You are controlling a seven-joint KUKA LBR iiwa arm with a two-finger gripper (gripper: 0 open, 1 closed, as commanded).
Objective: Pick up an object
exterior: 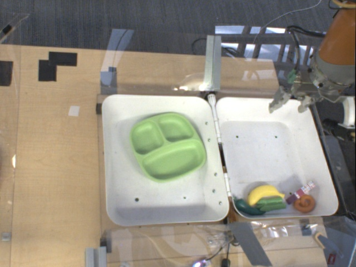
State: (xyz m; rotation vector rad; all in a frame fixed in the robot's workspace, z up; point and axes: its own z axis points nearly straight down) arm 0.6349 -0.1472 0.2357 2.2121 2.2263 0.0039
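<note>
wood bench (50,149), two white bins (167,213) side by side; black tape blocks (55,64) at 10 o'clock, metal divider post (213,63) at 12.

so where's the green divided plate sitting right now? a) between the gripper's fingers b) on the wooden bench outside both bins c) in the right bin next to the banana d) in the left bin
d: the green divided plate lies flat in the left bin, while the banana sits in the right bin and the gripper hangs over that bin's far edge with its fingers spread and nothing between them.
</note>
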